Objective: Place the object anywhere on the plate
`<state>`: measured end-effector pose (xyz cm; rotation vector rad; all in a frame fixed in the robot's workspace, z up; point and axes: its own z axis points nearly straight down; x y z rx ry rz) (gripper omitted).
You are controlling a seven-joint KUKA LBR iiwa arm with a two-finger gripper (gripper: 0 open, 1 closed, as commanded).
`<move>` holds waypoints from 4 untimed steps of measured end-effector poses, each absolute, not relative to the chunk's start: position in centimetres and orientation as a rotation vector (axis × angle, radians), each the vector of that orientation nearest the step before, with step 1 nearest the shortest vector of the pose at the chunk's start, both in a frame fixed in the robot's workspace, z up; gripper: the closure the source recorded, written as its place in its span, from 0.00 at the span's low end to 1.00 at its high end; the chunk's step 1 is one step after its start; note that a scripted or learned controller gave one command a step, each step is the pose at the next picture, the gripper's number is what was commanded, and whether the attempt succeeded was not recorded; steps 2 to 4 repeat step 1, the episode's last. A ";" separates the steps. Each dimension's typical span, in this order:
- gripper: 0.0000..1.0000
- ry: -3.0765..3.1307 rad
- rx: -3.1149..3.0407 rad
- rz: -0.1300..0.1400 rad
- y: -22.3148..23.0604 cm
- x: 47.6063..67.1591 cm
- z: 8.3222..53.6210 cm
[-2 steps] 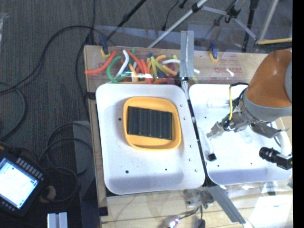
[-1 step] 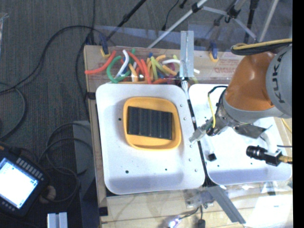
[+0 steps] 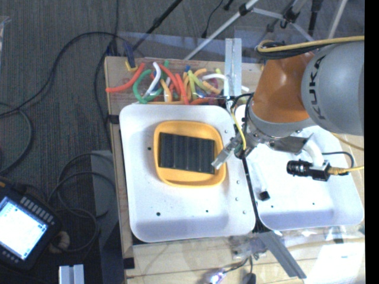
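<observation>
One dark ridged block (image 3: 186, 151) is seen lying flat on the yellow plate (image 3: 163, 173), just beside the gripper (image 3: 225, 157), which is positioned over the plate's rim. How wide the gripper stands cannot be told.

My arm (image 3: 331, 81) on cam: fat grey shell, rounded, w/ dark "KUKA" lettering partly visible on the side. Below that a wide glossy orange band (image 3: 281, 93), then a grey wrist flange. Yellow cable runs across the top of the shell; thin black + yellow-green wires bunch by the flange. Gripper (image 3: 228, 154) is pale grey metal, slim finger, small dark fittings at its base.
</observation>
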<state>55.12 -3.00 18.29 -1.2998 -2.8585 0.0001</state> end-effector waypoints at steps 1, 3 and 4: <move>0.00 -2.858 -1.300 0.000 -3.0 55.1 18.3; 0.00 -2.858 -1.300 0.000 -3.0 55.1 18.3; 0.00 -2.858 -1.300 0.000 -3.0 55.1 18.3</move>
